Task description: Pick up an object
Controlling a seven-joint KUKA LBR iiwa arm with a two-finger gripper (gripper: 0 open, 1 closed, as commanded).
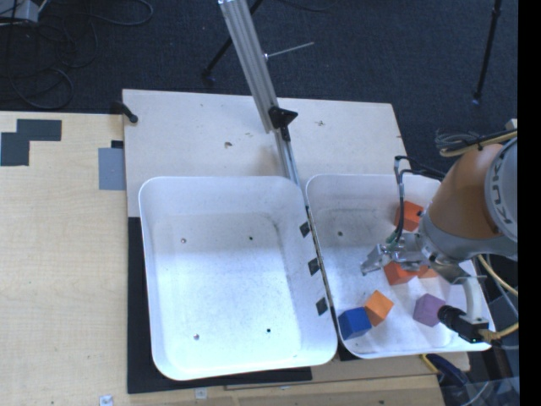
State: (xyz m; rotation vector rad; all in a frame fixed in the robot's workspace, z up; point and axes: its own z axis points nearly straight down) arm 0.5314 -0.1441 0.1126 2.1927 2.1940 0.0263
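Gripper (390, 259) low in the right bin (355, 197), reaching in from the right under the arm's orange band (465, 197). Metal fingers visible as a pale cluster pointing left and down; whether they stand wide or narrow I cannot tell (wrist bulk and glare muddle the tips). Nothing seen between them, so no hold claimed.

Just beside the gripper, on its right and partly under the wrist: a red-orange block (397, 272), touching or nearly touching the fingers. Likeliest target, in my judgement, since it lies closest. A second red-orange block (411, 216) sits farther back in the bin, half hidden by the arm.

Toward the front edge of the bin: a small orange cube (379, 305), tilted, leaning against or just touching a blue cube (354, 321). A purple cube (428, 309) lies apart from those two, to the right, near a black cable fitting.

Handling, as a guess: these look like small foam or light plastic blocks, so light, fairly stiff, with matte faces that should not slip much. Flat opposite faces are the place to grip; a pinch across corners would likely spin the block out. The block by the gripper is crowded by the wrist, so its faces are hard to read.

Left bin (220, 277) beyond the divider; a slanted aluminium rail (254, 62) rises behind both bins.
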